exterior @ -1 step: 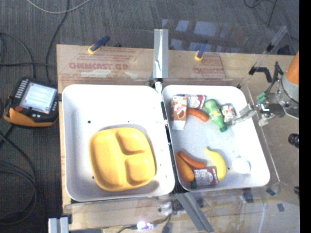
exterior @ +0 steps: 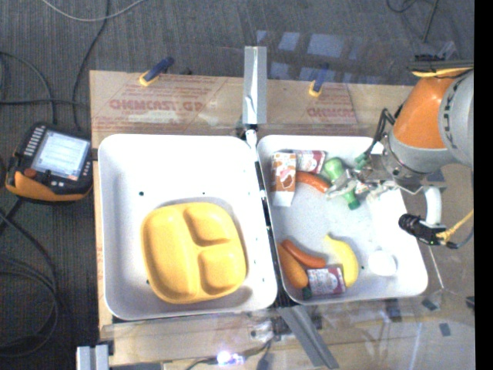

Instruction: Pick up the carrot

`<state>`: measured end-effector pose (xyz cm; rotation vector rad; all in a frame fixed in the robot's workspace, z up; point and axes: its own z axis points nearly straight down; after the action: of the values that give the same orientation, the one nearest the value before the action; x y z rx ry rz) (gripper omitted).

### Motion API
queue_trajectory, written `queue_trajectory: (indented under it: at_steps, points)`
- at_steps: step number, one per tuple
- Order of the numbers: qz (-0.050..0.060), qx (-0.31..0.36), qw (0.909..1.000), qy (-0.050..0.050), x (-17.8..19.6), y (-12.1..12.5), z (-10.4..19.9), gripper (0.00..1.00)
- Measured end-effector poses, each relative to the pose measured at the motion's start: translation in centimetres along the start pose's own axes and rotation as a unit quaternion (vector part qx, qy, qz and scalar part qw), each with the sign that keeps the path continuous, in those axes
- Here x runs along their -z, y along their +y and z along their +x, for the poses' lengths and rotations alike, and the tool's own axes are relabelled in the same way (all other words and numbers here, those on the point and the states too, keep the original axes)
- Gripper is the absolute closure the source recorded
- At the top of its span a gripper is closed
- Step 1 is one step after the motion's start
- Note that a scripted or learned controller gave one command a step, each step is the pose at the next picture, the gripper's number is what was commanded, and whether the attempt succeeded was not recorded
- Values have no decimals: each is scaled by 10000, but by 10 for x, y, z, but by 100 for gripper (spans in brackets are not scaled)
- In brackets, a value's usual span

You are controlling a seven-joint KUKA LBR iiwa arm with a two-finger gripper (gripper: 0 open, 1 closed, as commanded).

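An orange carrot (exterior: 290,265) lies at the near left corner of the right bin (exterior: 408,282), with a red sausage-like piece (exterior: 306,257) resting against it. My gripper (exterior: 352,186) is low in the far half of that bin, well away from the carrot. It hovers over a green item (exterior: 354,200), just right of an orange-red elongated piece (exterior: 312,182). Nothing can be made out in its grasp.
The right bin also holds a red-and-white carton (exterior: 283,177), a green vegetable (exterior: 333,168), a banana (exterior: 344,257), a dark red can (exterior: 326,280) and a white round object (exterior: 381,264). A yellow compartment tray (exterior: 196,250) sits in the left bin (exterior: 123,168).
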<state>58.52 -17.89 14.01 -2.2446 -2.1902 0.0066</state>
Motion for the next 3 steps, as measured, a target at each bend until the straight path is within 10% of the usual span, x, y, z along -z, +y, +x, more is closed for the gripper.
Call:
queue_trajectory:
  at_steps: [1, 2, 3]
  points:
    - [-67, -124, 9999, -24, -51, -12, 74, 0]
    - [-99, 587, 9982, -33, -51, -99, 55, 0]
    - [-79, -163, 9998, -17, -51, -31, 43, 0]
